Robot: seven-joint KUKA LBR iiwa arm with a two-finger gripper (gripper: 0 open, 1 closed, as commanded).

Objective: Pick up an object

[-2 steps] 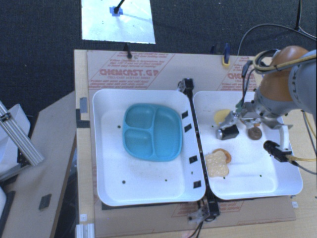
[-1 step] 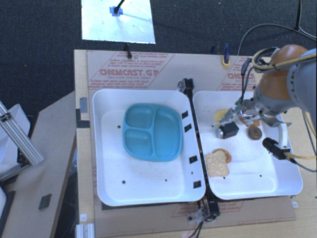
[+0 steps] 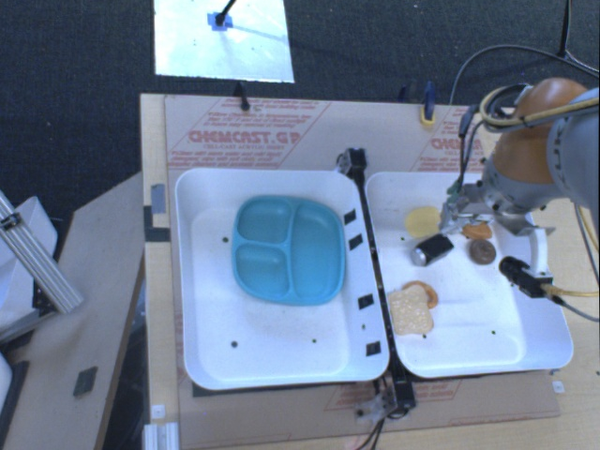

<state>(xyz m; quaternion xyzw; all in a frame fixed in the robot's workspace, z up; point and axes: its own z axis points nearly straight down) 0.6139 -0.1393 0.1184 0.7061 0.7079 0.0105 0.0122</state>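
A grey KUKA arm (image 3: 534, 153) with an orange band reaches from the right over two shallow white bins on a workbench; the left bin (image 3: 211, 345) carries a blue divided plate (image 3: 286, 249), well away from the gripper. The gripper (image 3: 459, 216) hangs low over the right bin (image 3: 506, 345), at its upper middle, and whether its fingers are spread or closed cannot be told, as the wrist hides them. A slice of toast (image 3: 410, 313) lies well below the fingers toward the bin's near edge, touching a small brown cookie (image 3: 428, 293). A black-and-silver cylinder (image 3: 432, 248) lies tilted just below-left of the fingers. A yellow disc (image 3: 422, 220) sits just left of them, a brown round piece (image 3: 482, 250) just below-right, and an orange piece (image 3: 476, 232) right beside the fingertips.
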